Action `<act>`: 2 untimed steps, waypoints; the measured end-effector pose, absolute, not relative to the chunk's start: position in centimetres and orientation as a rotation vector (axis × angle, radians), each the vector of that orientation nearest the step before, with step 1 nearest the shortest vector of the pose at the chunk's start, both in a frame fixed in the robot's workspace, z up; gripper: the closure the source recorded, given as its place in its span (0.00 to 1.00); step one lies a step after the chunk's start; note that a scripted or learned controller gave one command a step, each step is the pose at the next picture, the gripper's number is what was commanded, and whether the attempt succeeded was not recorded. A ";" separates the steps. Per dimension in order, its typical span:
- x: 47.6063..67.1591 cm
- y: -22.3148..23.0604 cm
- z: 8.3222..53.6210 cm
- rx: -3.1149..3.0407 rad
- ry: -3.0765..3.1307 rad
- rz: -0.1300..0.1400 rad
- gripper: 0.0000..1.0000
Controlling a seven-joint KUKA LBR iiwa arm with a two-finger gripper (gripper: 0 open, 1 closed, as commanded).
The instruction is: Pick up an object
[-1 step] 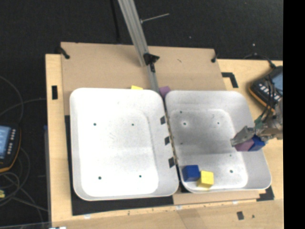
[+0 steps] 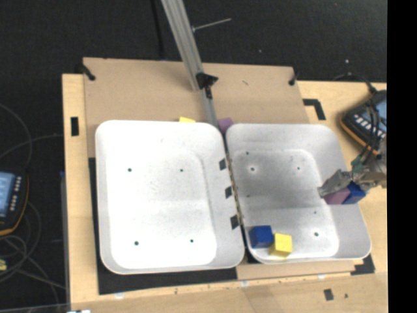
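Observation:
My gripper (image 2: 335, 186) reaches in from the right and hangs over the right rim of the right bin (image 2: 296, 145). A small purple block (image 2: 335, 197) and a blue block (image 2: 355, 193) sit right against its tip; whether either is gripped is unclear. At the front of the right bin a blue cube (image 2: 260, 235) lies next to a yellow cube (image 2: 283, 243), the two nearly touching.
The left bin (image 2: 156, 194) lies beside the right one. Behind the bins, a yellow piece (image 2: 187, 120) and a purple piece (image 2: 225, 124) rest on the board. A slanted metal pole (image 2: 186, 38) rises at the back. A device (image 2: 365, 122) sits at the far right.

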State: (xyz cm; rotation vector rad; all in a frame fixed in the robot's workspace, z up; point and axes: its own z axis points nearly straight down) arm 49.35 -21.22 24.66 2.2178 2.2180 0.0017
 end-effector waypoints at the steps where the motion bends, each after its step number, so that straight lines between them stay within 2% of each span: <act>1: 48.4 -18.9 22.8 2.218 2.225 -0.001 1.00; 2: 50.8 -11.6 18.0 2.215 2.235 -0.001 1.00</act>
